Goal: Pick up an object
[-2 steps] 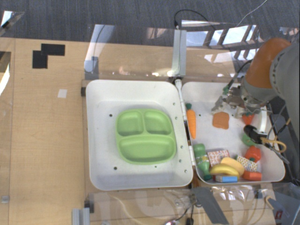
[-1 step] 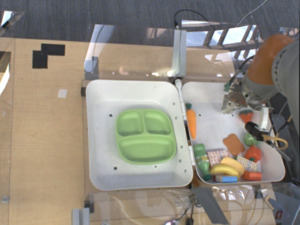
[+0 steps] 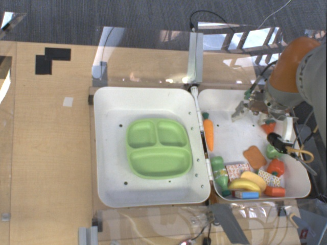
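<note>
I see gripper [image 3: 244,108] over upper part of right bin [image 3: 225,98], fingers spread, nothing between them. Nearest candidate, carrot [image 3: 208,131], lies leftward and below, against divider, long axis running along it. I judge lateral shift needed before descent.

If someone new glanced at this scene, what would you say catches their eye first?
Probably the bright green divided plate, alone in the middle of the left bin. Next comes the colourful heap of toy food in the right bin's near corner, topped by a yellow banana, with an orange carrot along the bin's left wall.
</note>
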`<state>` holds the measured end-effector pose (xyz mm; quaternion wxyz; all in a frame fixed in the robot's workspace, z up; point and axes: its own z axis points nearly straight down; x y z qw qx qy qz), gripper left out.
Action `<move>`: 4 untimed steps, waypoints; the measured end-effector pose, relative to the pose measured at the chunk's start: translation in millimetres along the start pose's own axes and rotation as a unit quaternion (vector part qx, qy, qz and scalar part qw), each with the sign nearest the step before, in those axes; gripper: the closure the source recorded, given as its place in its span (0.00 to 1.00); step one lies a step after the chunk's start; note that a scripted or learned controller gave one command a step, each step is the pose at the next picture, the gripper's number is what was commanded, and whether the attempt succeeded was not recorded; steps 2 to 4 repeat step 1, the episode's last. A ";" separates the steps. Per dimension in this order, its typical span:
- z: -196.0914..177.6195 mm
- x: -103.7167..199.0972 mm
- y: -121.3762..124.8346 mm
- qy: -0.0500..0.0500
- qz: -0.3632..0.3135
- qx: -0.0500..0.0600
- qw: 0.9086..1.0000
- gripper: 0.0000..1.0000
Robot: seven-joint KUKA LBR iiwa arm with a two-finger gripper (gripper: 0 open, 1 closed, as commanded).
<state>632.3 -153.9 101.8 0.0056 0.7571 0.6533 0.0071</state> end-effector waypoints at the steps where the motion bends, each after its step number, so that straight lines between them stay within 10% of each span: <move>1: -12.5 1.3 2.4 0.000 -0.001 -0.003 1.000 1.00; 4: -12.5 1.3 2.4 0.000 -0.001 -0.003 1.000 1.00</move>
